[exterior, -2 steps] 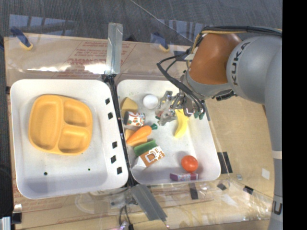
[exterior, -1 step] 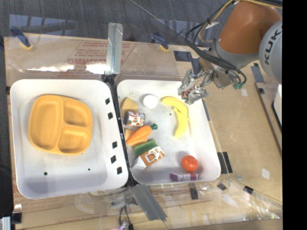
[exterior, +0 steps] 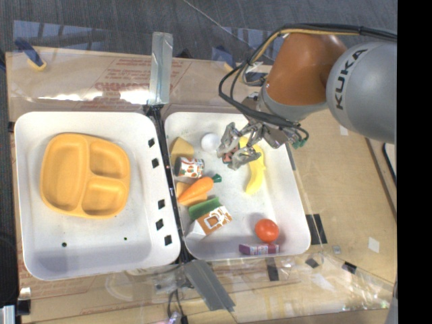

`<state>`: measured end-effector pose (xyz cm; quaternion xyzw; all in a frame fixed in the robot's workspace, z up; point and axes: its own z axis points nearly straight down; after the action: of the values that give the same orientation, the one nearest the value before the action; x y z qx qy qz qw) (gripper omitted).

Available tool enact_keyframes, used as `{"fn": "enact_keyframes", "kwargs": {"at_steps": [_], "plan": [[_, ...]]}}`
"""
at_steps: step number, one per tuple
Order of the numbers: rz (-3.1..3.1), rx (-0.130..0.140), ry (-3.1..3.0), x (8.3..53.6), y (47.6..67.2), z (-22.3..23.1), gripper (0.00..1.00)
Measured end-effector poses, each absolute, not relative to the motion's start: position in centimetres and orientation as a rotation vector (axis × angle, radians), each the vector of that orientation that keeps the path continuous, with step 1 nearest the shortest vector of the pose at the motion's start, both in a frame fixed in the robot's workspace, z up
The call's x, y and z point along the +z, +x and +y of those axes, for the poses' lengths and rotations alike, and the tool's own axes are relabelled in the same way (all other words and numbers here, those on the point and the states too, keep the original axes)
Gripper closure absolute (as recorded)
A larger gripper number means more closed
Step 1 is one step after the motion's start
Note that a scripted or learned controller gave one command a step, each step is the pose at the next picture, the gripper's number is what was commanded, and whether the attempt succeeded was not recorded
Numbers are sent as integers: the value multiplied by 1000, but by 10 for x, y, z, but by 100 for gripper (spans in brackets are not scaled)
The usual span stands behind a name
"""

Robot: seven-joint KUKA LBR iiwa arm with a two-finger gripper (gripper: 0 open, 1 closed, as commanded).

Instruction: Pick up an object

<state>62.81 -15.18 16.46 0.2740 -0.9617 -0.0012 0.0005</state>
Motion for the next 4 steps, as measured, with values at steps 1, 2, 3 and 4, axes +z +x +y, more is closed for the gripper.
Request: {"fn": "enact_keyframes", "kwargs": {"at_steps": [1,2,3,4], "plan": [[-3029,8,872,259,659,-133,100],[-2875,0,1268,128,657,-178,100],[-2859,12,1330,223,660,-145,100],[-2985,2,989,258,627,-113,100]]}}
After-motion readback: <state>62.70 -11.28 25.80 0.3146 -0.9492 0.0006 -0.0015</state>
